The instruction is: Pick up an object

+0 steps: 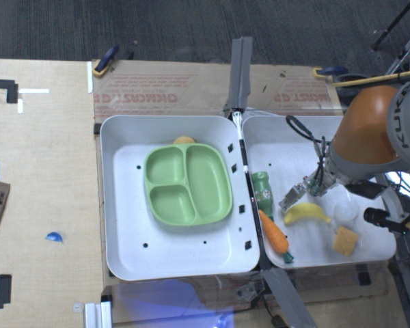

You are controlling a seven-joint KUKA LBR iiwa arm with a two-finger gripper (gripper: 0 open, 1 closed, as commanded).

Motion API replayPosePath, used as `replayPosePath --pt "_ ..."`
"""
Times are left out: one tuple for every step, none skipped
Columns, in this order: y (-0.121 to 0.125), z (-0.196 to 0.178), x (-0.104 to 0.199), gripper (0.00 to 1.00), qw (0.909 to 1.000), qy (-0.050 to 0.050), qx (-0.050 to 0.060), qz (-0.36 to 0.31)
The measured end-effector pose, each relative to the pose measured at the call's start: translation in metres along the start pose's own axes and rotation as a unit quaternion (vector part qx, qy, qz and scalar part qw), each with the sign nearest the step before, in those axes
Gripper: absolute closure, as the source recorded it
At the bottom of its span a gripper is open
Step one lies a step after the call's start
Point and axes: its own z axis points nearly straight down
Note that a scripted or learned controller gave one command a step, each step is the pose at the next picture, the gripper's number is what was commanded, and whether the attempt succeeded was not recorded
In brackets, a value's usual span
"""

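Bananas are few: one yellow banana (307,213) lies in the right bin (287,139), and everything else is placed from it. Just above its left end hangs the tool (295,195), tilted; whether it is wide or narrow cannot be told. Left of the banana stands a green can (262,190), below-left a carrot (275,235), and below-right a tan sponge cube (346,240). Farther left, the left bin (123,203) holds a green divided plate (188,184).

Evenly lit overhead view, bright and mostly sharp.

Soft light casts faint shadows inside the white bins (116,203). A bluish glare patch (167,303) glows at the bottom edge. The orange arm band (369,125) looks slightly soft.
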Motion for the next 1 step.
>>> replayPosePath --pt "0.0000 0.0000 0.0000 0.00 1.0000 0.000 0.000 0.000"
